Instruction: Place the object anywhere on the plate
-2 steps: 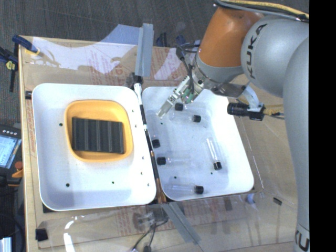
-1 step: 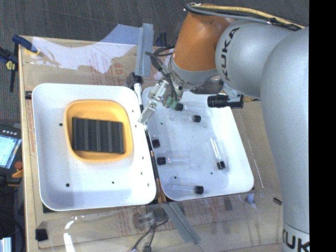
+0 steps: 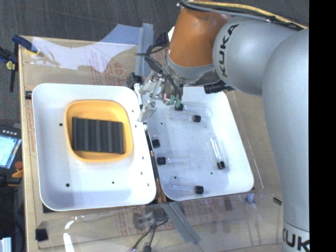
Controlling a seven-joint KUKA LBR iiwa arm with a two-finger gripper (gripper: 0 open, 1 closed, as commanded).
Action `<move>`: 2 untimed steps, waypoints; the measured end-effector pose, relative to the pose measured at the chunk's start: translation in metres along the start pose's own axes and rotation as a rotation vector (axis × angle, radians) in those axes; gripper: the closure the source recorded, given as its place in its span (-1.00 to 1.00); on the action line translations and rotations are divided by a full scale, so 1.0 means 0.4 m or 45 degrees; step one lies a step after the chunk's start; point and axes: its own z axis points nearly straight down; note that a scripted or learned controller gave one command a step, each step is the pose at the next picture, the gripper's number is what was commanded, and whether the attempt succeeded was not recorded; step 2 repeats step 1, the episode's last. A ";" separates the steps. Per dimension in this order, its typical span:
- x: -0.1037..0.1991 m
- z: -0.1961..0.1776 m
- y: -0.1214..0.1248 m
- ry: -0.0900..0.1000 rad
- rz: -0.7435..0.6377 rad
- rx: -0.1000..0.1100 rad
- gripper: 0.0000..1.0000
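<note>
1. The arm (image 3: 247, 41) reaches in from 3 o'clock and its gripper (image 3: 152, 96) hangs over the top-left corner of the right bin (image 3: 239, 156), near the seam between the two bins.
2. I cannot tell whether the jaws are apart or together; the metal parts there are small and tangled with cables, and nothing is plainly seen between them.
3. The task's objects look to be the clear tubes with black caps lying loose in the right bin: one (image 3: 189, 118) at 12 o'clock just below the gripper, one (image 3: 217, 154) at 3 o'clock, one (image 3: 185, 189) at 6 o'clock, one (image 3: 173, 160) near the centre-left.
4. The plate (image 3: 97, 109), yellow with a dark ribbed insert, sits in the left bin (image 3: 47, 172), toward 10 o'clock of it.
5. The step in hand seems to be the pick. The nearest tube, at 12 o'clock, is the sensible target.
6. To do it well, line the jaws across the tube's width, not along it, and come down on its middle.
7. Clear tubes are slick and roll easily, so close gently and lift straight up.
8. Clear the bin walls at the seam before swinging toward 9 o'clock.
</note>
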 end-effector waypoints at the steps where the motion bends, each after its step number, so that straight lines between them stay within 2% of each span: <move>1: 0.020 -0.026 0.109 0.002 -0.035 0.001 -1.00; 2: 0.020 -0.026 0.109 0.002 -0.035 0.001 -1.00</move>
